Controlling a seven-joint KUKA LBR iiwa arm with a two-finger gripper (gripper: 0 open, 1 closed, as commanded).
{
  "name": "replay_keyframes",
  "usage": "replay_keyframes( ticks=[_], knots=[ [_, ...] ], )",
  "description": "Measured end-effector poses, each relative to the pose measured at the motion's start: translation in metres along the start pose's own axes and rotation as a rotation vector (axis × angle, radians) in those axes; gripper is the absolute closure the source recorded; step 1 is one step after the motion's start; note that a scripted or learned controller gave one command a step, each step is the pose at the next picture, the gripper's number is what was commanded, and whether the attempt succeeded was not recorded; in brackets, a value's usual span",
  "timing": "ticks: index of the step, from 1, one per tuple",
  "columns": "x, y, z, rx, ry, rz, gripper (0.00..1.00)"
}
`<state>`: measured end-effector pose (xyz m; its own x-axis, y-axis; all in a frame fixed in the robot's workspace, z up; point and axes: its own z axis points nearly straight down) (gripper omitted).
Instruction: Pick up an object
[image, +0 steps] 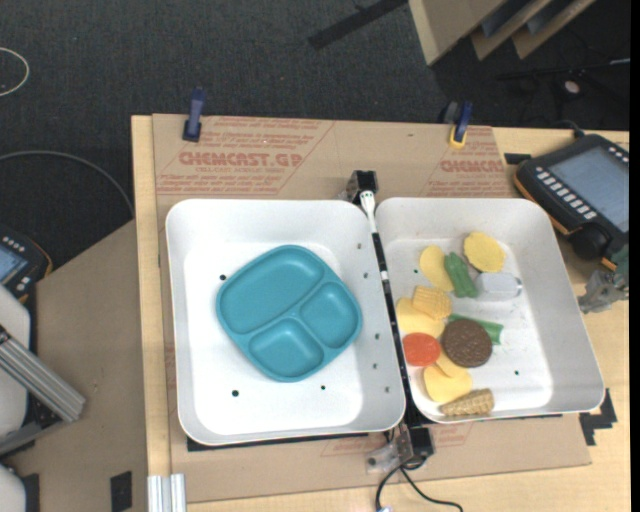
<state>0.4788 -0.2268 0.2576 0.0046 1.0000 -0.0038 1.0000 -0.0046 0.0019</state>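
The brown board (300, 150) under the bins carries red print. "CHEMCAST GP" reads clearly behind the left bin (190, 300), and the same word shows again, partly cut off, behind the right bin (562, 300). Smaller red lines run with it, too fine to read. Two clamps grip the board's far edge: a blue one (193, 117) and a blue-and-yellow one (459, 122).

The two bins touch along their inner rims. The left bin holds one blue plate (288, 312) with three compartments, lying flat.

The things to pick all lie in the right bin, bunched towards its left and middle. Eleven pieces can be counted:
- five plain yellow: a disc (484, 252), an oval (433, 264), a lump (416, 320) and two overlapping pieces (447, 378)
- one ridged corn piece (432, 300)
- two green: a pod (460, 274) and a strip (491, 328)
- one grey piece (498, 284)
- one red disc (421, 348)
- one brown disc (467, 343)
- one tan wafer (468, 403) at the near rim

Several of them touch or overlap.

A black pendant (585, 190) with a screen lies off the board's right corner.

Whether the claw is released or clenched cannot be told.
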Motion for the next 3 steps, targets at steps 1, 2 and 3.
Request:
replay_keyframes(
  ticks=[1,2,3],
  knots=[
    [0.003,0.001,-0.009,-0.002,0.001,-0.005,1.0],
    [0.003,0.001,-0.018,-0.002,0.001,-0.005,1.0],
    [0.04,0.002,-0.169,-0.015,-0.002,-0.011,1.0]
  ],
)
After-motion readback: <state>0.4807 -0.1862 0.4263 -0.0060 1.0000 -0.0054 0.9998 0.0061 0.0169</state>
